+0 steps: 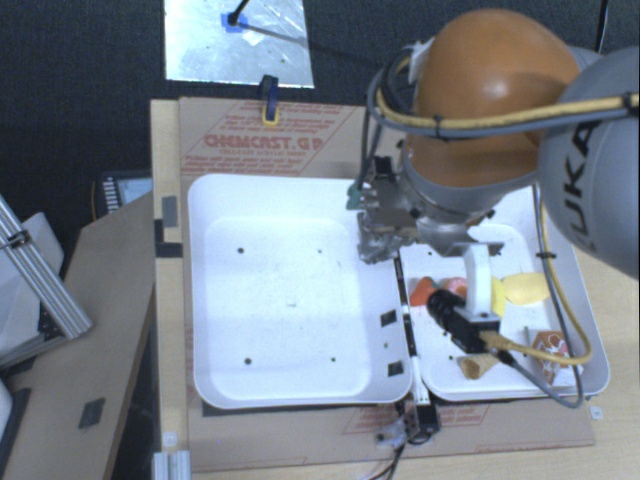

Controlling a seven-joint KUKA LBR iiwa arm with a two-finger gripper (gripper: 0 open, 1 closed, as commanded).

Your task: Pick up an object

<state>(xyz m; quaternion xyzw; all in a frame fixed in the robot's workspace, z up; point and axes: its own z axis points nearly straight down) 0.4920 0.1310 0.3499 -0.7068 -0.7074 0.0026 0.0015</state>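
The right bin point(520, 233) holds a few small things. A red-orange piece point(432, 289) lies near its left wall. A pale yellow lump point(523, 288) rests further right. A tan cone-shaped piece point(477, 366) sits at the front edge, and a brown and white packet point(549, 346) lies in the front right corner. My gripper point(377, 236) hangs from the big orange wrist over the back left part of this bin, close to the seam between the two bins. It stands behind and left of the red-orange piece, and nothing shows in its grasp.
The left bin point(280, 288) lies beside the gripper, its white floor marked with a few dark dots. Both bins rest on a cardboard sheet point(265, 138). The arm's body covers the right bin's back. A foil-like sheet point(238, 28) lies behind the bench.
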